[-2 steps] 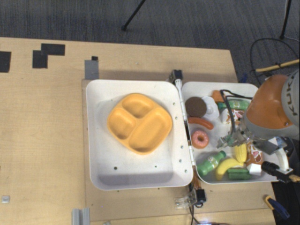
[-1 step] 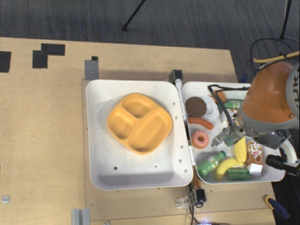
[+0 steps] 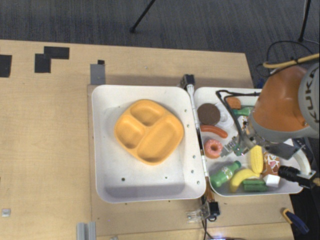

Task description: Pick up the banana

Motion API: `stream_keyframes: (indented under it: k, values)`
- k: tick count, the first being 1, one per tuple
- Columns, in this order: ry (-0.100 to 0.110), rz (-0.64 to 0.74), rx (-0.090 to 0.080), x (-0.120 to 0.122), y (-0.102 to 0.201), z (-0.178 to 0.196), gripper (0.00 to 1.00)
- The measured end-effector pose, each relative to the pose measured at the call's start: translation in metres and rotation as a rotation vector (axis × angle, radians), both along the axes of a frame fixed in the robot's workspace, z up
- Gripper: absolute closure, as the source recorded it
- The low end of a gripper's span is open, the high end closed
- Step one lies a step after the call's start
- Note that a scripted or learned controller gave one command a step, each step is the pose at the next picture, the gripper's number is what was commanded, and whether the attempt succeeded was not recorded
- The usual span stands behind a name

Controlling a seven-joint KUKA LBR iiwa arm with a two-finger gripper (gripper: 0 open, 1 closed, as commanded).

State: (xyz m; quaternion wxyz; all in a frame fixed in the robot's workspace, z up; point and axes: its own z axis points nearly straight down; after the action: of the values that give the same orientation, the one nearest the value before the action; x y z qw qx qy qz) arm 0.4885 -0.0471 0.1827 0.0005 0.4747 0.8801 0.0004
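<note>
The jaws (image 3: 239, 146) hung low over the right bin (image 3: 300, 160), a metallic cluster under the grey-and-orange arm (image 3: 280, 104); whether they were open or closed could not be told, and nothing showed between them. The banana (image 3: 242, 178) lay near the bin's front wall, below and just beside the jaws, apparently not yet gripped, so the pick seemed still to be made: a short shift toward the front and a descent remained. It was crowded. A corn cob (image 3: 256, 159) stood just above it, a green bottle (image 3: 223, 174) lay to its left, and a dark green piece (image 3: 254, 185) touched its right end. A pink doughnut (image 3: 213, 148), a sausage (image 3: 214, 131) and a brown disc (image 3: 208, 113) lay farther back. In the left bin (image 3: 105, 134) sat a yellow divided plate (image 3: 148, 131), well apart on the table (image 3: 45, 149).
</note>
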Motion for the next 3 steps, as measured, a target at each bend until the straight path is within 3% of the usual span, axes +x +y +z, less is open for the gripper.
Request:
stream_keyframes:
  k: [1,2,3]
  values:
    - [-0.001,0.484,-0.001,0.0,-0.028,0.017,1.0]
    - [-0.001,0.549,-0.001,0.036,0.001,0.016,1.0]
    - [-0.003,0.586,-0.003,0.051,-0.067,0.061,1.0]
